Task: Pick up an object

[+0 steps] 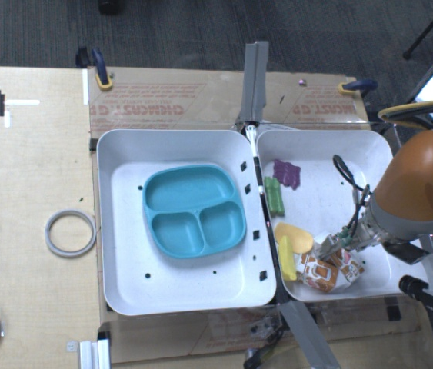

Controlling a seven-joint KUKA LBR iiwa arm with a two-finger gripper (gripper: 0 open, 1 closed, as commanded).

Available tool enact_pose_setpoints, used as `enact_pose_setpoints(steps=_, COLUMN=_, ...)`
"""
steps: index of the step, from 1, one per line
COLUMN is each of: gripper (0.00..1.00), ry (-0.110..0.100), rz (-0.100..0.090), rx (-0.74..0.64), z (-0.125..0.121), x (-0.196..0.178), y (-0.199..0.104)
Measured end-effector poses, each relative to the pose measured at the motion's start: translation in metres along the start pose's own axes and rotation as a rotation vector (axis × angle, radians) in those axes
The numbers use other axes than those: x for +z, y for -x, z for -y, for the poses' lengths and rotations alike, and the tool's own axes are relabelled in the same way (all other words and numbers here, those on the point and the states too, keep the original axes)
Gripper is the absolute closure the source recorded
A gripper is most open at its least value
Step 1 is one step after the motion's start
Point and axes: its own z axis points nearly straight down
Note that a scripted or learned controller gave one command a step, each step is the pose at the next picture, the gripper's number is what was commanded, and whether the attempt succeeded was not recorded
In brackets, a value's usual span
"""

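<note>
From my end: the left bin (116,206) just holds the blue divided tray (193,210) in its middle, so nothing to grab there. All the pickables sit in the right bin (316,148): purple piece (286,173), green stick (276,197), yellow fruit (294,239). The gripper (338,252) hangs over the orange-and-white packet (325,271) by the near edge; I can't tell its finger state.

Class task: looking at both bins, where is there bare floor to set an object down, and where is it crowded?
Left bin: bare floor all round the blue tray. Right bin: bare between the purple piece and far wall. Crowded near the front, around the yellow piece, packet and end effector.
</note>
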Motion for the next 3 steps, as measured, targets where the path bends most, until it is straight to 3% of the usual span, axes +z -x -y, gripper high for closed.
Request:
enact_pose_setpoints(steps=1, gripper=0.0, ry=0.0, rz=0.0, rx=0.0, z=0.0, x=0.0, y=0.0)
enact_pose_setpoints(steps=2, gripper=1.0, ry=0.001, rz=0.001, rx=0.001, z=-0.001, x=-0.009, y=0.001)
enact_pose_setpoints(steps=3, gripper=1.0, ry=-0.001, rz=0.002, rx=0.046, z=-0.014, x=-0.096, y=-0.048)
